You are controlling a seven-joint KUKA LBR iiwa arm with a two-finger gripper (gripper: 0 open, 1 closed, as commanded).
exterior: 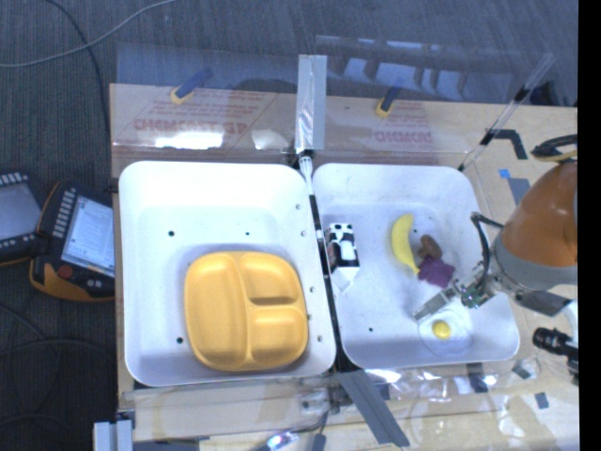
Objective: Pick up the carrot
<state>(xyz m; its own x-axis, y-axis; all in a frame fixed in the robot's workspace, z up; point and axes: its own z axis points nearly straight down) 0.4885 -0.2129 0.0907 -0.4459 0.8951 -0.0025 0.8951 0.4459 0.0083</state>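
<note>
Hanging low over the lower right of the shallow white right-hand bin [394, 169], w/ the two-finger gripper [449, 301] sitting just above a white toy fried egg w/ yellow yolk [445, 328] and just below a small purple lump [436, 271]. Reaching in from the frame's right via the grey arm w/ orange band [549, 224]. Cannot tell how far the gripper is open, nor whether anything is in it: too small and blurred at the tip.

Carrot: cannot tell where it is lying. Sharing the right bin are a curved yellow banana [404, 241], a small brown piece [430, 247] touching the banana's right side, and a black-and-white block [343, 244] near the divider; none reading clearly as a carrot. Poss. lying hidden beneath the wrist.

Sitting at centre-left: the white left-hand bin [188, 169], holding a yellow plastic compartment tray [246, 308].

Judging the step as approach/search, grasp not yet made. Doing it well prob. means:
- confirming the target before closing, since egg and purple lump are crowding the tip;
- lining the jaws across the carrot's narrow width, not along its length;
- descending straight, avoiding nudging neighbours;
- closing near the thicker middle so the taper isn't slipping out;
- lifting slowly and checking hold before clearing the bin wall.
</note>
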